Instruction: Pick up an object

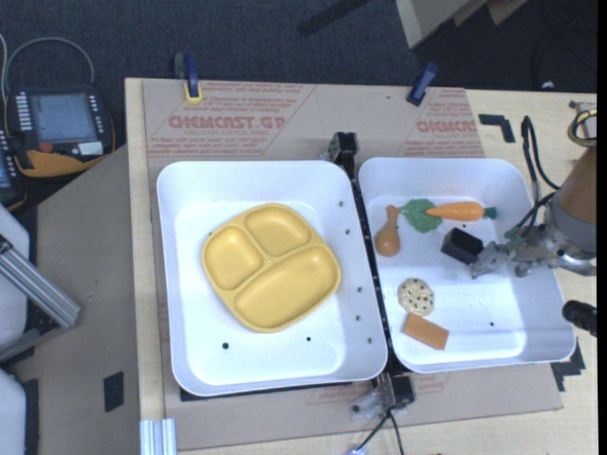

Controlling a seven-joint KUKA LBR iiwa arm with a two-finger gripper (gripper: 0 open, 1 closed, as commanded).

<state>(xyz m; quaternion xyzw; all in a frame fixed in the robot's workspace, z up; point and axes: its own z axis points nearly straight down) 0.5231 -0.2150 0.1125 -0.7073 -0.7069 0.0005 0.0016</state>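
Note:
The right bin (531,349) holds several small things. An orange carrot (457,212) lies at the back beside a green leaf piece (417,213). A tan drumstick (388,235) lies near the bin's left wall. A black block (462,245) rests in the middle. Toward the front are a speckled cookie (415,296) and an orange-brown wedge (425,331). My gripper (488,258) reaches in low from the right, its tip right beside the black block's right edge. Nothing shows held in it.
The left bin (190,349) holds a yellow divided plate (271,266). A black divider runs between the two bins (365,254). Cables hang at the right edge near the arm (579,207).

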